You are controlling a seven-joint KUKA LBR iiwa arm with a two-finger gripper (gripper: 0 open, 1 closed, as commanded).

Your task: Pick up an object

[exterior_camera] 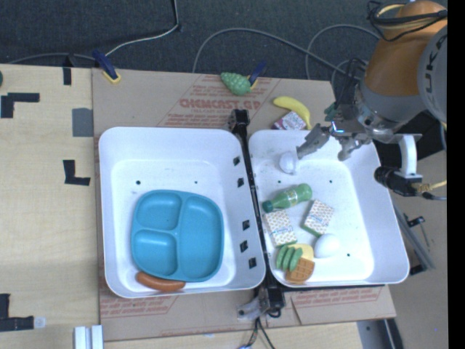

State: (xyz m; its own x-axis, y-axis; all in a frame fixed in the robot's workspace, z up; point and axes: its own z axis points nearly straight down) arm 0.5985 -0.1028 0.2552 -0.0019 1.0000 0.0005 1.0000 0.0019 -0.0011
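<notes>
My gripper [320, 153] hangs open over the far end of the right bin [367, 217], with nothing between its fingers. Its left finger [311, 142] points down toward a small white ball [288, 163] lying just left of it. Farther toward the front of that bin lie a green bottle [288, 197], two checkered packets [282, 228] [319, 217], a white egg [327, 246] and a green-and-orange toy food [296, 262].
The left bin [116, 158] holds a blue divided plate [178, 235] and a sausage [160, 282] at its front edge. Behind the bins, on the cardboard, lie a banana [293, 109], a pink packet [290, 123] and a green toy [236, 83].
</notes>
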